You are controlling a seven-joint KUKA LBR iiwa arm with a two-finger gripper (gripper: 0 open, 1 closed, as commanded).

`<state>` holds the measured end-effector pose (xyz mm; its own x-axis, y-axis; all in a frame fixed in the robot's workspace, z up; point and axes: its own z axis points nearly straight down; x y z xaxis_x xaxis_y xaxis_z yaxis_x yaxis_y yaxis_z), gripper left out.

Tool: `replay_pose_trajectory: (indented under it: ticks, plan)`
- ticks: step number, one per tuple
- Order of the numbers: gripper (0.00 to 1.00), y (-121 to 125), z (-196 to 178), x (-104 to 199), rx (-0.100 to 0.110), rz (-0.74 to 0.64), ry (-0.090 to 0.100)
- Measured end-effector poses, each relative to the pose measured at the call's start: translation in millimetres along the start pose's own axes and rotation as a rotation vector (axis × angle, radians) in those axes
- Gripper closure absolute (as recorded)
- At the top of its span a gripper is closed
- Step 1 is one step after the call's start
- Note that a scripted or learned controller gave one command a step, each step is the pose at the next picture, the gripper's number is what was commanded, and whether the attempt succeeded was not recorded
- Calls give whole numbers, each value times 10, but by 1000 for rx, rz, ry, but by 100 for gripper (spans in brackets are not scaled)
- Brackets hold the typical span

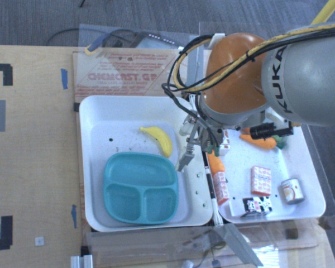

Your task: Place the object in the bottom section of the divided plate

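A teal divided plate [140, 187] lies in the left bin [95, 121], with one wide section at the back and two smaller ones at the front. A yellow banana [160, 139] rests on the bin floor just behind the plate's right back corner. My gripper [194, 153] hangs over the left bin's right wall, to the right of the banana and the plate. It is open with nothing between its fingers. One fingertip [184, 162] points down near the plate's right edge.
The right bin [315, 205] holds an orange carrot [261, 142], an orange tube [219, 180] along its left wall, a small cracker box [261, 181], a tin can [291, 191] and a black-and-white packet [255, 205]. The arm's bulk covers the bins' back middle.
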<state>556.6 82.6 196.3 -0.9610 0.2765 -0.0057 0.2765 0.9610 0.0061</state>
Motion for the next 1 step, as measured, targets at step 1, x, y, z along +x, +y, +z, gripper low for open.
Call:
replay_pose_trajectory:
  ticks: [1]
  plan:
    - [0, 92, 106, -85, 2, -231, 0]
